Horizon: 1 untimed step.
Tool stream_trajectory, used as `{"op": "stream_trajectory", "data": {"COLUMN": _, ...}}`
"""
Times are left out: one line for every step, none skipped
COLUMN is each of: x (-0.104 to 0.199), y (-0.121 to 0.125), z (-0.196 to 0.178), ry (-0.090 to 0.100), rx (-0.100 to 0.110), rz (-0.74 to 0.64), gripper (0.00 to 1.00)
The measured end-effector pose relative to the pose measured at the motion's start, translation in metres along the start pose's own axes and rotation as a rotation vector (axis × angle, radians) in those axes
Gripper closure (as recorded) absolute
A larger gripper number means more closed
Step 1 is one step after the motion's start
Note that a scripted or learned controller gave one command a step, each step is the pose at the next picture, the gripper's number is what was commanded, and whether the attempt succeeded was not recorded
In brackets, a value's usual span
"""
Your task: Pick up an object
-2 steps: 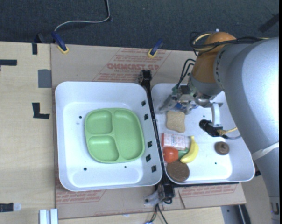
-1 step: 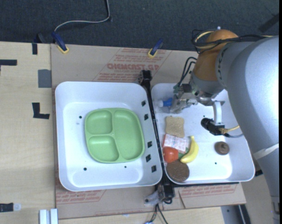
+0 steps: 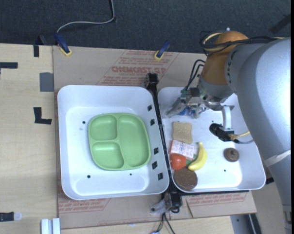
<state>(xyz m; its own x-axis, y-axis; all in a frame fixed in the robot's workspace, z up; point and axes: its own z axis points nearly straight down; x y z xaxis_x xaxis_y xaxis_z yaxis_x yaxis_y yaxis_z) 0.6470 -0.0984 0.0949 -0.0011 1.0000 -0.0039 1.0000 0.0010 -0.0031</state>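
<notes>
The gripper (image 3: 188, 106) hovers over the right bin (image 3: 244, 177); finger state cannot be determined. Risk: closing beside the bread (image 3: 182, 131) grasps nothing.

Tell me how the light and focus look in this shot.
Camera view: even overhead light with soft shadows, the white bins bright but not blown out, a sheen on the green tray; the arm at the right is large and blurred, and the gripper is too soft for detail.

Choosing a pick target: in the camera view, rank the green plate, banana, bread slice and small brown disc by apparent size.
Largest to smallest:
1. green plate
2. bread slice and banana, too alike to rank
3. small brown disc
</notes>
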Motion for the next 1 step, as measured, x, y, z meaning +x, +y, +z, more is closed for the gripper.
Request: {"op": "stream_trajectory", "data": {"x": -0.0081, "y": -0.0824, "z": 0.0088, "ry": 0.003, "rx": -0.005, "rz": 0.001, "gripper": 0.0}}
